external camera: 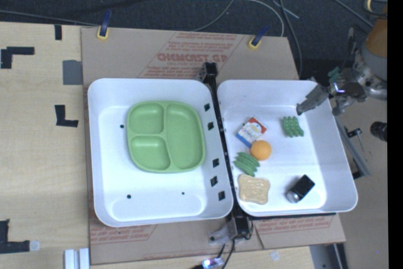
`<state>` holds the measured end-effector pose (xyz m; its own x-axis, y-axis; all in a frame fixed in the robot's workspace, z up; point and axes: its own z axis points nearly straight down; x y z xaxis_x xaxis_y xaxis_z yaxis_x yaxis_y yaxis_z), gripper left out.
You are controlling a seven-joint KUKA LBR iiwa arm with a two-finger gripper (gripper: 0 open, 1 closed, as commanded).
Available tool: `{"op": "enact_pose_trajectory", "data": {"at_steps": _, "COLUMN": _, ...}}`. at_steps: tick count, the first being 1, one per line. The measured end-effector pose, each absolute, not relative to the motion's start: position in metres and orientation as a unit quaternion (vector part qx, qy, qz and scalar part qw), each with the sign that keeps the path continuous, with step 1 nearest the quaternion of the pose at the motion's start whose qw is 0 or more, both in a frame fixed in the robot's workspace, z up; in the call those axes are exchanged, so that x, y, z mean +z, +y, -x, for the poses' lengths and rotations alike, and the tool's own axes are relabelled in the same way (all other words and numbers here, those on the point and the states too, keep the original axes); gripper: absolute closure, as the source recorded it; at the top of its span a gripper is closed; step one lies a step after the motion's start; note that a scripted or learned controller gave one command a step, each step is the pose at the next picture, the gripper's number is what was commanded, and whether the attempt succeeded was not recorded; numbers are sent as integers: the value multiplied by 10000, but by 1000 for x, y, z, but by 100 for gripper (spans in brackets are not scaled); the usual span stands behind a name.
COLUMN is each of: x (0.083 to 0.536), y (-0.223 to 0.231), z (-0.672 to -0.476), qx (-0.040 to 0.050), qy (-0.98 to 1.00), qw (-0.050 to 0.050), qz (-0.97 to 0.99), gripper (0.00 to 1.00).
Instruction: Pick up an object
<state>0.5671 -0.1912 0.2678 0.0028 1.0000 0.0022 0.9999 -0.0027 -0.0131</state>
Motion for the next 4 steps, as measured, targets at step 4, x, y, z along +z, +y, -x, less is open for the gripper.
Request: {"op": "enact_pose_trajectory", "data": {"at_steps": 4, "x": 116, "y": -175, "z": -565, "qx": 14, "qy": -7075, "qw": 9, "qz": 7068, "gripper": 0}}
